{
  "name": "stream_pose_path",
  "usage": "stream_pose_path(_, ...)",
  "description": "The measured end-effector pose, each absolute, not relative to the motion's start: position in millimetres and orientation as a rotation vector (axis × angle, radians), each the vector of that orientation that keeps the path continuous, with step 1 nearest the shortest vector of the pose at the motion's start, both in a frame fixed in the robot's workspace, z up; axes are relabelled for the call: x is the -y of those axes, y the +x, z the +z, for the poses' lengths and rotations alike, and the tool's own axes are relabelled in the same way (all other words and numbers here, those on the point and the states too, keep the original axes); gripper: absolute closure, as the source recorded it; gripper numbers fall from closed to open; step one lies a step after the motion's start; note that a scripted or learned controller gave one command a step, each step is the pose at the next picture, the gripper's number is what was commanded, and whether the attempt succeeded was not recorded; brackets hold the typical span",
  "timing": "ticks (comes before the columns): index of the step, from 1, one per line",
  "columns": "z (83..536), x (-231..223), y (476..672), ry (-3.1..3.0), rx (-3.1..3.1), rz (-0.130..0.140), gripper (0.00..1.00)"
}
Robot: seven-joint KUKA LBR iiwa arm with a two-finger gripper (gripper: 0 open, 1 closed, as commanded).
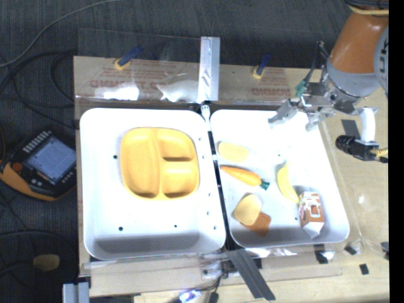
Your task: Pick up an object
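Camera view: pincer hovers over right bin's far edge, fingers spread, nothing between them. We pick carrot as target: lies below-left of pincer, well apart, on bin floor. We judge it light, rigid, smooth plastic, likely slippery; grip across thick orange middle. Banana, carton lie below pincer.

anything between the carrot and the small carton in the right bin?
Yes: in the camera view a banana lies between the carrot and the carton.
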State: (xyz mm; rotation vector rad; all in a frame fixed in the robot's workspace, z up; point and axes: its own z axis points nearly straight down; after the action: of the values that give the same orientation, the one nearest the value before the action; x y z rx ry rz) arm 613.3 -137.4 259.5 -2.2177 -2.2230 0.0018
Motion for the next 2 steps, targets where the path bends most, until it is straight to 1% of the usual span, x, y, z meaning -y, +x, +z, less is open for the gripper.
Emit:
stream_pose_path(1, 148, 153, 548.9, -2.219, 2.221, 0.003, 0.00)
stream_pose_path(2, 89, 163, 533.7, -2.062, 2.380, -0.007, 0.00)
